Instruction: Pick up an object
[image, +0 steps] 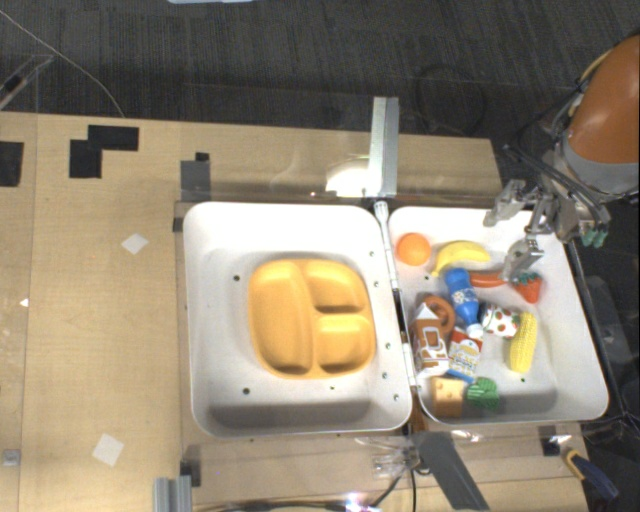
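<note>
Small red-orange plastic carrot toy (527, 288) | lying in right white bin (580, 330), touching yellow corn cob (523, 341) | sitting just under grey two-finger gripper (524, 255) | finger spacing: cannot tell

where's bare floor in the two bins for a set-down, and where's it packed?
Left bin: bare white floor rings the yellow tray, widest along its near and left sides. Right bin: toys crowd the left and middle, from orange and banana down to broccoli. Bare strip right of the corn; the far right corner sits under the pincer.
</note>
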